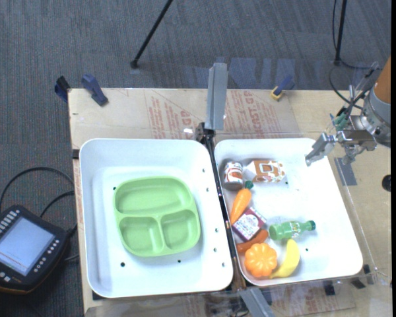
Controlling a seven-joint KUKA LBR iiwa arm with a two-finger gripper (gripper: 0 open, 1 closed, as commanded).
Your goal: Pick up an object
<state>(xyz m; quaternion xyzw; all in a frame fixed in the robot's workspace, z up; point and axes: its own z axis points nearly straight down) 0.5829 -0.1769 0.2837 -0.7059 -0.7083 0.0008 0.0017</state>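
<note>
**Over the right bin's far corner, the gripper hangs with nothing in it**

At the right edge of the bench the arm reaches in, its orange band just visible at the frame's border. The gripper sits above the upper right corner of the right bin, well apart from the toys below. Whether its fingers stand wide or narrow cannot be told from this angle; nothing shows between them.

The right bin holds all the loose things, gathered toward its left side. Near the top lie a small can and, just beside it, a carton. Below them a carrot lies at a slant along the bin's left wall, its green top toward the can. A dark red packet touches the carrot's lower end. A green bottle lies on its side to the right of the packet. At the bottom an orange pumpkin rests against a banana.

The left bin bears a green tray with three compartments. A grey post stands behind the seam between the bins. On the floor to the left lies a pendant.
</note>
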